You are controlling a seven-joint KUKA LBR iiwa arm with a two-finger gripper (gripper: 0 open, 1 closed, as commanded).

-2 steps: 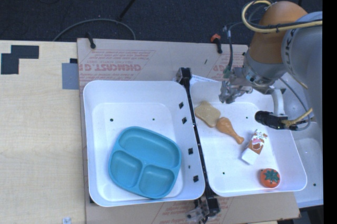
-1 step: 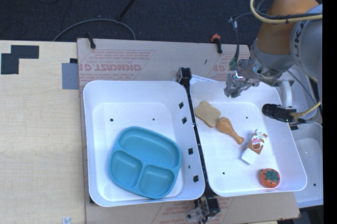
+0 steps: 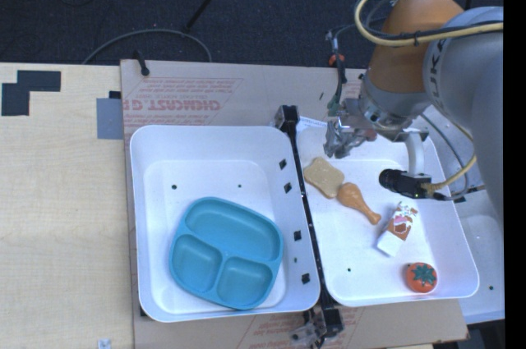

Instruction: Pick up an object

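Note:
My gripper (image 3: pixel 335 147) hangs over the back left of the right bin (image 3: pixel 460 290), just above and behind a tan slice of toast (image 3: pixel 323 176). Nothing shows between its fingers. A tan drumstick (image 3: pixel 359 201) lies right of the toast, pointing toward the bin's middle. Further right sits a small white and red carton (image 3: pixel 397 229), and an orange-red tomato (image 3: pixel 420 277) rests near the front right corner.
The left bin (image 3: pixel 152 150) holds a blue divided plate (image 3: pixel 226 251) toward its front. A black divider (image 3: pixel 297 199) runs between the two bins. The arm's grey and orange body covers the right bin's back right.

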